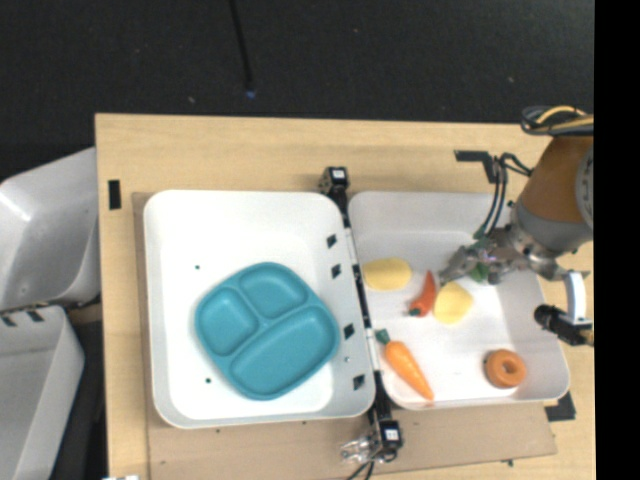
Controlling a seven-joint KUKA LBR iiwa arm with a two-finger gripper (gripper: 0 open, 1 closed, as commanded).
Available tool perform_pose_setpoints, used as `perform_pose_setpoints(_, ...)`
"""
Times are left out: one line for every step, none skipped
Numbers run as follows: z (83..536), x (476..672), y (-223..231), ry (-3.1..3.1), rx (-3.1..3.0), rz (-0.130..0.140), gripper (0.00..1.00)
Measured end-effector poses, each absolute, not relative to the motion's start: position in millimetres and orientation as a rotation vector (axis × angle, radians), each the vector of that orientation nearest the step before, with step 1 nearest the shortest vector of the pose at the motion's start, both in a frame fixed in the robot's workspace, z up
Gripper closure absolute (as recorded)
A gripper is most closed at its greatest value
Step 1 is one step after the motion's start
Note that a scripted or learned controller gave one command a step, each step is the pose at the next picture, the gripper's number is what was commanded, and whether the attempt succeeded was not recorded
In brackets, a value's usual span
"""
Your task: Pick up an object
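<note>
The jaws point(470, 264), dark and small at the end of the grey arm with its orange band point(552, 193), are seen low over the right shallow white bin point(400, 220); whether they are open or closed cannot be told, and nothing is seen between them. Just left of the jaws and a little nearer the camera, a slim red chili-shaped toy point(426, 294) lies at a slant. Touching its near side, just below the jaws, a round pale-yellow lemon-like toy point(453, 303) is found. Further left of the jaws, a yellow oblong potato-like toy point(387, 274) rests near the divide between the bins. Well below and left of the jaws, an orange toy carrot with a green stub point(407, 365) lies diagonally against the near left part of the same bin. Below and slightly right of the jaws, an orange ring-shaped toy point(506, 368) sits near the bin's near right corner. Far to the left of the jaws, the left shallow white bin point(180, 228) holds a blue plastic divided plate with three compartments point(266, 329). Both bins are carried by a light wooden surface point(200, 148).
</note>
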State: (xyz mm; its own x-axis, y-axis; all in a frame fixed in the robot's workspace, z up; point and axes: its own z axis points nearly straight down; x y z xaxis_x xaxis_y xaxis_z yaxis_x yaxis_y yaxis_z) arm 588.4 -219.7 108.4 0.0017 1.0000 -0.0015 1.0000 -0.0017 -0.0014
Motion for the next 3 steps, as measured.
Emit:
perform_pose_setpoints(122.6, 589.8, -220.9, 2.215, 2.22, 0.002, 1.0)
perform_pose_setpoints(187.7, 591.3, -224.6, 2.219, 2.213, 0.004, 1.0)
perform_pose_setpoints(242.0, 592.3, -226.3, 2.219, 2.214, 0.003, 1.0)
